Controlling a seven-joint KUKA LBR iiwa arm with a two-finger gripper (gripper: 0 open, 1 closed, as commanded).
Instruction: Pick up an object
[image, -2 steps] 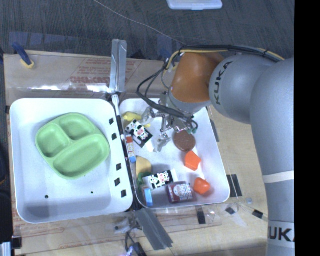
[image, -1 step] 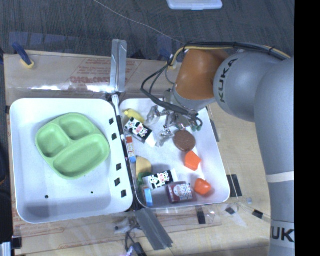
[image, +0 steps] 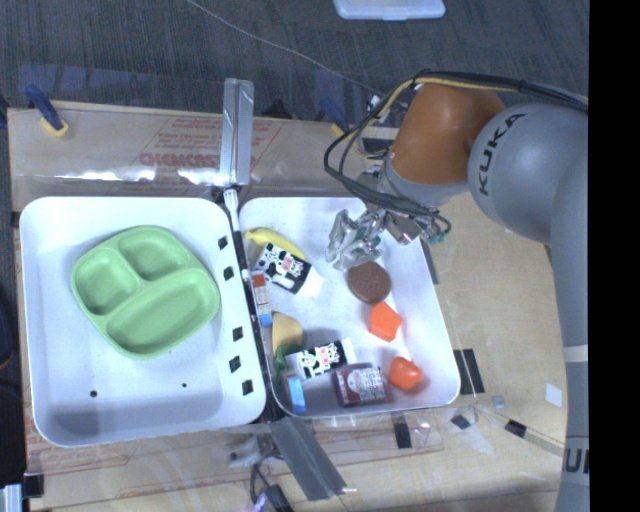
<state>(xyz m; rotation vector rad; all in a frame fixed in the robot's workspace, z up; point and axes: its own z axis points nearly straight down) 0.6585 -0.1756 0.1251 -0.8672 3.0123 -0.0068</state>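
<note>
Hand hangs low in the right bin, upper part, just above the brown disc. Fingers look spread a bit, nothing between them. Orange block sits below the disc, orange ball near the bin's bottom rt corner, dark jar beside it. Banana and cow-print carton lie at the bin's left. Green divided plate in left bin.

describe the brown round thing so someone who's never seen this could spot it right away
Look in the right bin, the one crowded with small items. Near its upper middle, just below the hand, lies the brown round patty, a flat dark-brown disc. Its neighbours below, an orange block and a red-orange piece, are brighter.
</note>
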